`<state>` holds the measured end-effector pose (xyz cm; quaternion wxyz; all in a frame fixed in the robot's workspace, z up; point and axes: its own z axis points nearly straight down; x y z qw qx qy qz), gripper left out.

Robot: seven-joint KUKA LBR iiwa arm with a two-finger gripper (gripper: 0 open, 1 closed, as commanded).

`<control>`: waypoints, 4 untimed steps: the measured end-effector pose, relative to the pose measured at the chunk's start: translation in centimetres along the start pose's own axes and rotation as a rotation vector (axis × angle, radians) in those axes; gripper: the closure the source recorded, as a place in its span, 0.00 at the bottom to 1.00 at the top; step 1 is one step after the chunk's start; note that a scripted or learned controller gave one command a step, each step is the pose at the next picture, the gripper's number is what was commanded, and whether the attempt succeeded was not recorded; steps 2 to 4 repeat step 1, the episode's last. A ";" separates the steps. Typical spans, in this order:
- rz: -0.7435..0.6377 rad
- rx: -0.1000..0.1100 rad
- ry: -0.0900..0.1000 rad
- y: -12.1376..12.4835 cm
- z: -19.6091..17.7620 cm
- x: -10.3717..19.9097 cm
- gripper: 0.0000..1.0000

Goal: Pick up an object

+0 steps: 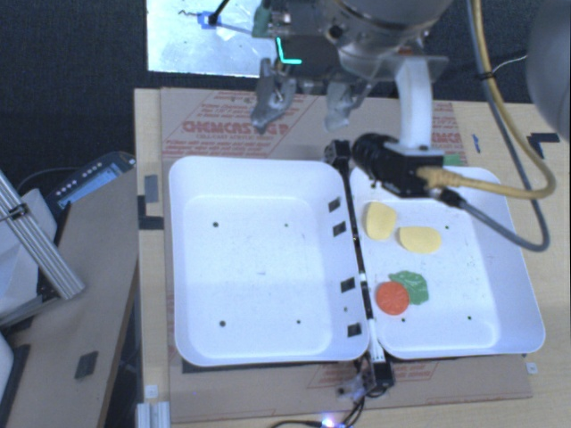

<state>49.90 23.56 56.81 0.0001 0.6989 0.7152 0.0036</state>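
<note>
Two white bins side by side: left bin (192, 266), right bin (513, 324). Right bin holds four small things. Nearest, one orange-red round piece (392, 299), touching one green leafy piece (412, 283) just behind it. Further back, two pale yellow pieces: an oval one (418, 239) and a taller one (381, 221), near each other. Far end, above the bins' back edge: gripper (305, 105) hangs over the cardboard (214, 123), fingers spread apart, nothing between them.
</note>
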 end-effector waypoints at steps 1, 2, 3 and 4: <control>-0.004 -0.002 0.001 0.0 -1.2 0.0 1.00; -0.004 -0.002 0.001 0.0 -1.2 0.0 1.00; -0.004 -0.002 0.001 0.0 -1.2 0.0 1.00; -0.004 -0.002 0.001 0.0 -1.2 0.0 1.00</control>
